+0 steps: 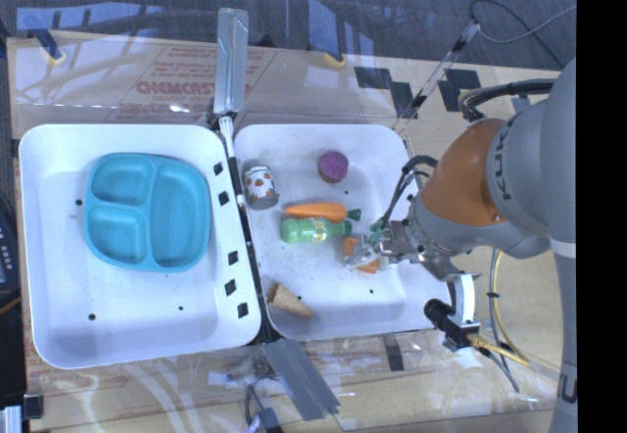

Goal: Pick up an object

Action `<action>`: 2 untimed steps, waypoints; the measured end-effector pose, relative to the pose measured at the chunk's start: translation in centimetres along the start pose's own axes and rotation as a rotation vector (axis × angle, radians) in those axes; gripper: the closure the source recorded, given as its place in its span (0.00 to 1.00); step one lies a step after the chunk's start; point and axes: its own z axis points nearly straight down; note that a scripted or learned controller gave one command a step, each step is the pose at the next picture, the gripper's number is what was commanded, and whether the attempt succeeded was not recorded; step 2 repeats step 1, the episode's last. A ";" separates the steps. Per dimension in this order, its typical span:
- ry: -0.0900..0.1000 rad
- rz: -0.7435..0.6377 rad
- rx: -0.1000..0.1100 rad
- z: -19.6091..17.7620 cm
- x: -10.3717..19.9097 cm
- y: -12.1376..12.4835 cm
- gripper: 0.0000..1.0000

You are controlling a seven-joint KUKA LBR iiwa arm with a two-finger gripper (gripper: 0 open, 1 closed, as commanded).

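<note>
Where jaws (pixel 370 250) dip, carrot (pixel 317 212), bottle (pixel 312 230) crowd

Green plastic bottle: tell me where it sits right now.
The green plastic bottle lies on its side near the middle of the right white bin, just below the orange toy carrot and left of the claw.

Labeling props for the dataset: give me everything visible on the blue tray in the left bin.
The blue tray is a light-blue divided plate with rounded corners, looking like smooth moulded plastic. Raised ridges split it into three compartments: two smaller ones on its left side, one long one on its right. It lies flat, right way up, slightly rotated, on the floor of the left bin, toward that bin's upper middle. Nothing rests in it, and its edges look clear of the bin's walls.
</note>
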 end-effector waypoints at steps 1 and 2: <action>0.000 0.136 -0.004 -13.7 4.2 6.6 1.00; 0.000 0.136 -0.004 -13.7 4.2 6.6 1.00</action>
